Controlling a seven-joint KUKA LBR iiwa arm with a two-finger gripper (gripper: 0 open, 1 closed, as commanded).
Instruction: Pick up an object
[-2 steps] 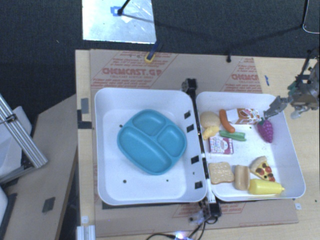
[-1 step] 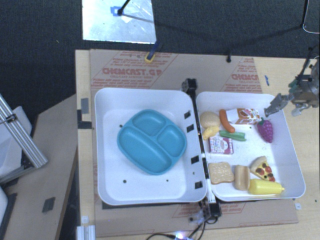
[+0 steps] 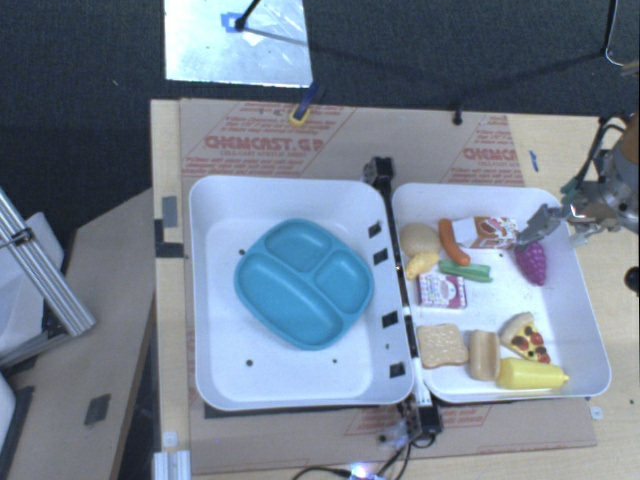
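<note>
The right bin (image 3: 590,338) holds several toy foods. Among them are a purple grape bunch (image 3: 532,261), a red and white packet (image 3: 492,231), an orange sausage (image 3: 454,243), a green bean (image 3: 465,270) and a pink and white packet (image 3: 442,290). Toward the front lie a toast slice (image 3: 440,343), a bread roll (image 3: 484,354), a pizza slice (image 3: 524,336) and a yellow piece (image 3: 530,374). My gripper (image 3: 531,230) reaches in over the bin's right rim. Its tip hangs just above the grapes, beside the red and white packet. Nothing hangs from it.
The left bin (image 3: 215,368) holds a blue divided plate (image 3: 303,283). A beige potato (image 3: 420,236) and a small yellow piece (image 3: 422,263) lie by the divider (image 3: 395,278) between the bins. A shiny metal sheet (image 3: 237,28) lies beyond the bench.
</note>
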